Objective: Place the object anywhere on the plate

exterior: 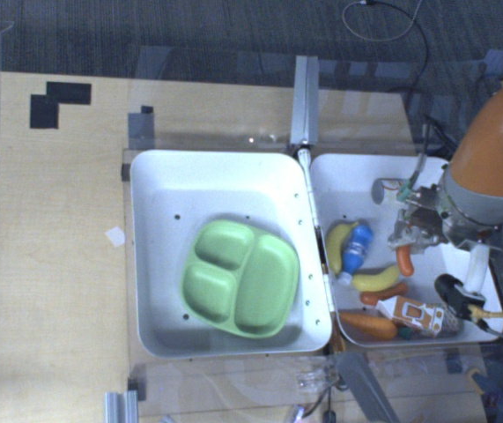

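The left bin [145, 236] holds a green three-compartment plate [240, 278], tilted toward its lower right. In the right bin [357, 170] lie a blue bottle [355, 249] between two bananas [380, 278], a carrot [367, 325] and a small carton [417, 315]. The end effector [407, 239] hangs over this bin with a small orange-red object [405, 261] just beneath; I cannot tell how it is set, nor whether it grips that object.

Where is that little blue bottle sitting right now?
The blue bottle lies in the right bin, near its left wall, between two bananas: one on its left, another just below.
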You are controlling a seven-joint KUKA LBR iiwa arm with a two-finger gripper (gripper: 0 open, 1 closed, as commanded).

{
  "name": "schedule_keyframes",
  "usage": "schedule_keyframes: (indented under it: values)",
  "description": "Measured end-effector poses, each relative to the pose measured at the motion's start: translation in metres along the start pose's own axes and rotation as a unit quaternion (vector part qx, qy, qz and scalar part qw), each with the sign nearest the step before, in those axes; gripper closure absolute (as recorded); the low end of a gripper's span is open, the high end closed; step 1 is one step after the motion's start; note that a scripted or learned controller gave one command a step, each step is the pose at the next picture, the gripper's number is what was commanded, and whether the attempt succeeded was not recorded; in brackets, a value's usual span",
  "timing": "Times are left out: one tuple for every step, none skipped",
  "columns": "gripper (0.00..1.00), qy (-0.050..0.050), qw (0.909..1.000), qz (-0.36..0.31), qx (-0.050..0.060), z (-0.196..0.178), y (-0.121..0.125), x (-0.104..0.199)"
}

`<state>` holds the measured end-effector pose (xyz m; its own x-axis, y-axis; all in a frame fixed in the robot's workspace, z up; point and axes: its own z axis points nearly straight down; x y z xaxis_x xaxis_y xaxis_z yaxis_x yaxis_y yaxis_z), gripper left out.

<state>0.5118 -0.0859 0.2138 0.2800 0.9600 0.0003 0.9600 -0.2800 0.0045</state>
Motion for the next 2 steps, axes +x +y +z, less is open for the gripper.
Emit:
schedule_keyframes:
  values:
    - [1.0,0.0,1.0,0.008,0.002,0.0222,-0.0451,0.0668]
    - [0.0,0.0,1.0,0.008,0.002,0.0221,-0.045,0.0667]
